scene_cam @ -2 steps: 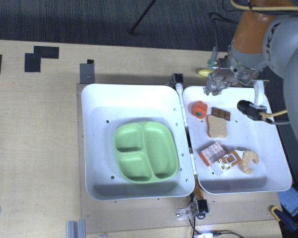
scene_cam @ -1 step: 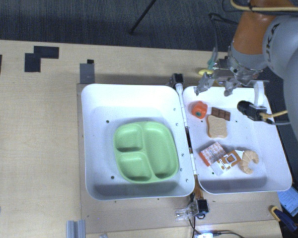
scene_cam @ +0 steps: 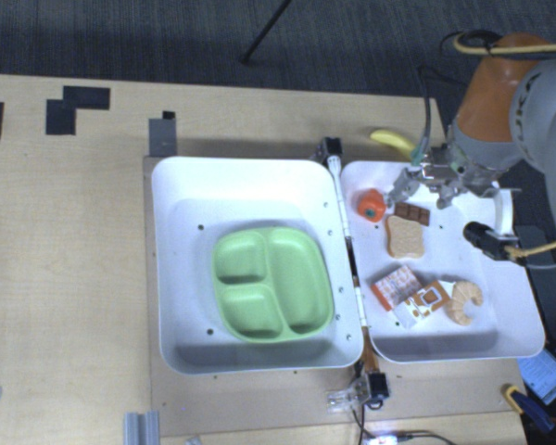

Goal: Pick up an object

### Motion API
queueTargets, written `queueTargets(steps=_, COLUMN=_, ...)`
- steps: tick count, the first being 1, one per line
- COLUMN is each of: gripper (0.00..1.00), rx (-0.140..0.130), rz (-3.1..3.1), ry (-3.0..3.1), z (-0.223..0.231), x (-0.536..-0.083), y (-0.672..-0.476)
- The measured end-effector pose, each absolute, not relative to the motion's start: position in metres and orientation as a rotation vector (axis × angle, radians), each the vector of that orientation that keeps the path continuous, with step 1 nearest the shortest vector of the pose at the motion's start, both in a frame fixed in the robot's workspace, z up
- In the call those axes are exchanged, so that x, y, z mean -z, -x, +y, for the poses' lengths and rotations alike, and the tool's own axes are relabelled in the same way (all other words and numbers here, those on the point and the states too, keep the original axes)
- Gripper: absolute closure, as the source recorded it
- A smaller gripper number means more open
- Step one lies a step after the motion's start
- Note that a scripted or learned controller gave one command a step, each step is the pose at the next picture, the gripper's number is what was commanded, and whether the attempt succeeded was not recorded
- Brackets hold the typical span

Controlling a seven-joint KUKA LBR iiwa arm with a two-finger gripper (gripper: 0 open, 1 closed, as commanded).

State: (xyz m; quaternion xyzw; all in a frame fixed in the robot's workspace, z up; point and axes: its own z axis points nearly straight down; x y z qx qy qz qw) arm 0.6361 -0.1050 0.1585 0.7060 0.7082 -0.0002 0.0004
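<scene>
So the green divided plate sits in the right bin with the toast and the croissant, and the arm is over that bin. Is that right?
Not quite. The camera view shows the green divided plate alone in the left bin. The toast and croissant lie in the right bin, and the arm's gripper is indeed over that bin's far end.

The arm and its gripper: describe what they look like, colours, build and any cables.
The arm is bulky and rounded, with a light grey casing and a broad orange band above the wrist. A yellowish cable loops over its top, and thin dark cables run beside it. The gripper is a small assembly of bare grey metal with slender fingers, and a black part juts out near it.
</scene>
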Motion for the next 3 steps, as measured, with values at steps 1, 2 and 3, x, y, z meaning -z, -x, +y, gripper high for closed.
queueTargets(steps=1, gripper=0.0, rx=-0.008, rz=2.219, ry=-2.214, z=-0.083, x=-0.088, y=-0.564)
queueTargets(steps=2, gripper=1.0, rx=-0.013, rz=2.216, ry=-2.209, z=-0.083, x=-0.1, y=-0.566)
queueTargets(steps=3, gripper=0.0, rx=-0.013, rz=2.216, ry=-2.209, z=-0.083, x=-0.1, y=-0.566)
